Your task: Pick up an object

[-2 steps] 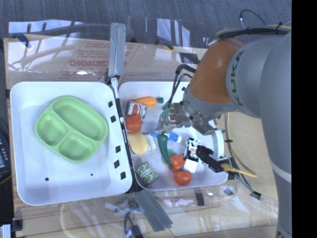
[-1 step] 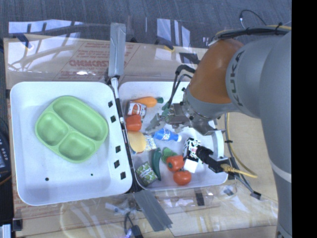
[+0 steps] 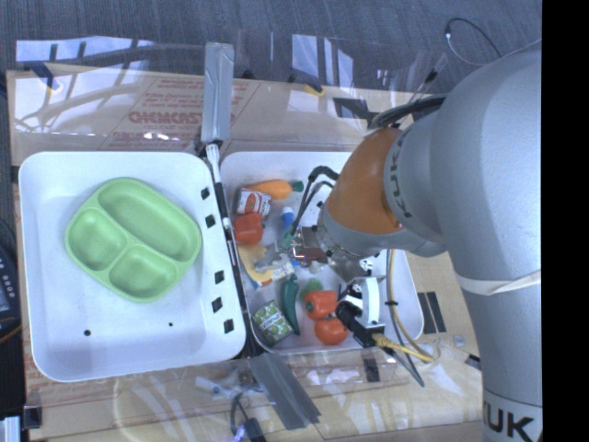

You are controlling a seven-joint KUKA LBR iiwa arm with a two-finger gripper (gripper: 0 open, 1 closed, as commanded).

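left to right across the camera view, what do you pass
left bin → green divided plate → red toy by the right bin's left wall → red toy with a green top → orange band on the arm

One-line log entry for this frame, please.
gripper: low in right bin, among toy food | hold: not confirmed | left bin: green divided plate, untouched

light: bright, even, from above | glare: pale streaks on the clear sheet [image 3: 304, 63] behind the bins | left bin [image 3: 55, 330]: white, near washed out | shadows: soft, under the arm [image 3: 497, 173] | focus: slightly soft throughout, small things grainy
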